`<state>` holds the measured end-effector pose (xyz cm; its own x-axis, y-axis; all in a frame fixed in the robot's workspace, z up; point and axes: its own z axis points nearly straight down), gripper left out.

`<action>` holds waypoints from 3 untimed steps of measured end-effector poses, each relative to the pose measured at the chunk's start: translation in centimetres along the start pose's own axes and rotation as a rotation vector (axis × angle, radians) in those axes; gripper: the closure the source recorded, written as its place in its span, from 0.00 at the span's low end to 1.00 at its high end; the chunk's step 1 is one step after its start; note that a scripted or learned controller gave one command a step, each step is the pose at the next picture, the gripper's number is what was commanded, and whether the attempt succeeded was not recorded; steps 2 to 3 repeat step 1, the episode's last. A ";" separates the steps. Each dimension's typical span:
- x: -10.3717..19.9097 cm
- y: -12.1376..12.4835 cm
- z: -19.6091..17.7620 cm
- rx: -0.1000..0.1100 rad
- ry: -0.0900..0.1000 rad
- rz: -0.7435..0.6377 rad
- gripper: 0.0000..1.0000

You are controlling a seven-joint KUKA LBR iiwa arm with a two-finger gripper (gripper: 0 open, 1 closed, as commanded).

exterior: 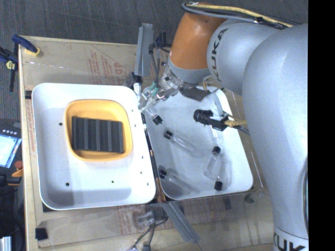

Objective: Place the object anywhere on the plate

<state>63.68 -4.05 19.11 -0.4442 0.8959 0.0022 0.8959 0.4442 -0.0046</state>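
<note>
A yellow plate [97, 107] with a dark ribbed middle lies in the left white bin [52, 182]. Several clear tubes with black caps lie in the right bin [238, 171]: one [183, 141] near the middle, one [212, 163] toward the right, one [172, 180] at the front left. A further tube [153, 115] lies by the bin's left wall, just below my gripper [148, 96]. The gripper hangs over the right bin's far left corner, close to the wall between the bins. Its tips blur into the clear tube, so a grasp cannot be made out.
The grey arm with its orange band [193, 41] covers the right bin's far side and the view's right. A loose black cap [218, 185] lies at the bin's front right. Blue clamps [23, 43] sit at the bench's far left corner.
</note>
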 end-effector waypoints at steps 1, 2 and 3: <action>0.0 0.0 0.0 0.000 0.000 0.000 0.00; 0.0 0.0 0.0 0.000 0.000 0.000 0.00; 0.0 0.0 0.0 0.000 0.000 0.000 0.00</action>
